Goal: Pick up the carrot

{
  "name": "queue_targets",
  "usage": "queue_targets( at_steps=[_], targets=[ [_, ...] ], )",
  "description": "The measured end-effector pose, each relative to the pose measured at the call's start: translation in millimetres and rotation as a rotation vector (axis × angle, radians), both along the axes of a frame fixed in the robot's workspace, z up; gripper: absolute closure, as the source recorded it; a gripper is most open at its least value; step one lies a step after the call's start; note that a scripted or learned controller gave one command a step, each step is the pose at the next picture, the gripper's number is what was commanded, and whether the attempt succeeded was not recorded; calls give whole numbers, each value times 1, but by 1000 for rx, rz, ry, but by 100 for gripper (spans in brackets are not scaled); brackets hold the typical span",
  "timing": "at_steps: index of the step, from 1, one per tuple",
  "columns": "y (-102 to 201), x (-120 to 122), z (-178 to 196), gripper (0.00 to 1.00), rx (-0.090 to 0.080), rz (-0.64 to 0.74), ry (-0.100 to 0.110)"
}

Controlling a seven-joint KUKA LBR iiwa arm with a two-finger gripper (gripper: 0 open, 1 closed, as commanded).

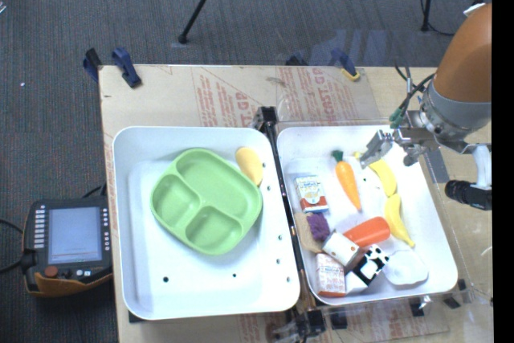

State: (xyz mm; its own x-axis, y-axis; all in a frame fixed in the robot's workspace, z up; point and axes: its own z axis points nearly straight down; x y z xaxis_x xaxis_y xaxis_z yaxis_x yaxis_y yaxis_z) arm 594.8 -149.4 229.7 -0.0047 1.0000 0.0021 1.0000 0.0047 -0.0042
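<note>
The carrot [348,181], orange with a green top, lies in the right bin [299,142], its tip pointing toward the front. My gripper [404,157] hovers over that bin's right side, a little to the right of and behind the carrot. Its fingers are spread open, with nothing held between them. One grey finger [373,149] reaches close to the carrot's green end. A yellow banana [386,177] lies just beneath the gripper.
Packed around the carrot in the right bin are a small carton [312,193], purple grapes [319,226], an orange-and-white can [361,237], a second banana [397,221], a white lid [405,269] and a red carton [330,275]. The left bin holds a green divided plate [207,201] and a yellow fruit [250,165].
</note>
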Motion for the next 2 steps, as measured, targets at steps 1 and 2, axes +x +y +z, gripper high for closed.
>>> queue_targets(
  at_steps=[1, 2],
  targets=[
    [32, 45, -144, 0, 0, -172, 0],
    [32, 45, -134, 100, 1, -170, 1]
  ],
)
